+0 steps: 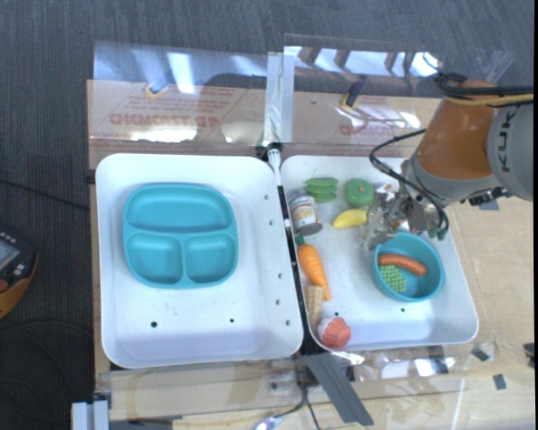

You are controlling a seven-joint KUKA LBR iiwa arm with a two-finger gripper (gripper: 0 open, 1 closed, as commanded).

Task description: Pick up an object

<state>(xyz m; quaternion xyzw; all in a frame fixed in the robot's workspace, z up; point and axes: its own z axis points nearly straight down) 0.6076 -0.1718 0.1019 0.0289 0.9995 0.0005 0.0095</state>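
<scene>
My gripper (385, 225) hangs in the right bin (448, 330), just above the upper left rim of a blue bowl (409, 267) that holds a red sausage (403, 263) and a green waffle-like piece (394, 279). A yellow banana (350, 219) lies just left of the gripper. Further left are a small can (303, 213), an orange carrot (312, 264), a green flat piece (321, 187) and a green pepper-like toy (359, 191). A red and tan toy (332, 331) lies at the bin's front. Nothing shows between the fingers.
The left bin (117, 330) holds a blue divided tray (179, 234). Clear plastic walls stand behind both bins. The arm's orange band (460, 141) is over the right bin's back right corner. A handheld device (0, 276) lies off the bench at left.
</scene>
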